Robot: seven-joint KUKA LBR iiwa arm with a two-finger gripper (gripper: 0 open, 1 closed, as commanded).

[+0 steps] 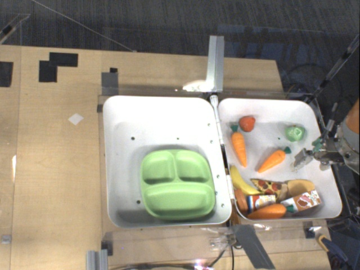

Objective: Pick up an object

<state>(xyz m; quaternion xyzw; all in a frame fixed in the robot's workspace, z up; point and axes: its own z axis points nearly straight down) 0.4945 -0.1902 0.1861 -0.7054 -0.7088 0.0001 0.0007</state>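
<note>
The gripper (306,156) hung low at the right bin's (264,108) right side, jaws slightly parted and holding nothing. Nearest target, the slanted orange plastic carrot (272,161), lay just left of the jaws; the green round vegetable (295,133) sat just above them. Risk judged: closing here would catch air, or nudge the carrot toward the piled packets (281,198) below.

Arm reaching in from the right edge.
Its gripper (308,155) hangs low, pointing left, the grey wrist behind it; nothing sits between the metal fingers.
</note>
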